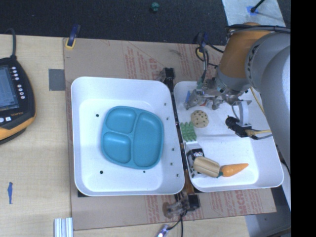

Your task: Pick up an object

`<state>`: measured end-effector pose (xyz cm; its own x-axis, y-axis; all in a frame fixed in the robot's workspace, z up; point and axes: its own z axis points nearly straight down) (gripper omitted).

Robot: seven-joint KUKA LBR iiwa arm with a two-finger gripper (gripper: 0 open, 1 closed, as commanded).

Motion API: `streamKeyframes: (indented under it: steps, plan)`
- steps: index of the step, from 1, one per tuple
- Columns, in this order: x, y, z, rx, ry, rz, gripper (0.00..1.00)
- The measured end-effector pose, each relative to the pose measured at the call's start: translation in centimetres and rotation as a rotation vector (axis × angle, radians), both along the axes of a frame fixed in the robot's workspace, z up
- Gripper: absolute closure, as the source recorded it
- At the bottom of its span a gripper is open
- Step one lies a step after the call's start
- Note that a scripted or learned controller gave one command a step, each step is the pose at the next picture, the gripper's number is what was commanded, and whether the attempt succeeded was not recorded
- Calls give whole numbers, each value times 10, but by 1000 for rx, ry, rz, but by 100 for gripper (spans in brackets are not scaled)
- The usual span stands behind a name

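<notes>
In the camera view, the left bin (89, 152) held a blue divided plate (132, 137). The right bin (232, 147) held a round biscuit (199, 117), a green ridged piece (188, 131) and, nearer, a bread roll (206, 167) touching a carrot (234, 170). The arm reached in from the right, with its gripper (201, 101) at that bin's far left, just beyond the biscuit. Whether it was spread or pressed together could not be told.

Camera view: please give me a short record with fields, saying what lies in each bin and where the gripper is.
left bin: one blue divided plate, lying flat near the middle
right bin: round tan cookie, green ridged piece, tan roll, orange carrot
roll and carrot: side by side at the near end
gripper: over the far end of the right bin, close to the cookie
held object: cannot tell
</notes>
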<state>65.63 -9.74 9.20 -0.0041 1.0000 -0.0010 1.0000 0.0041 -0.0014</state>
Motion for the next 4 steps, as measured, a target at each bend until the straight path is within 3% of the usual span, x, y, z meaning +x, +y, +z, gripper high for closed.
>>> streamKeyframes:
  steps: [4]
  plan:
    - [0, 2, 0, 0, 0, 0, 0]
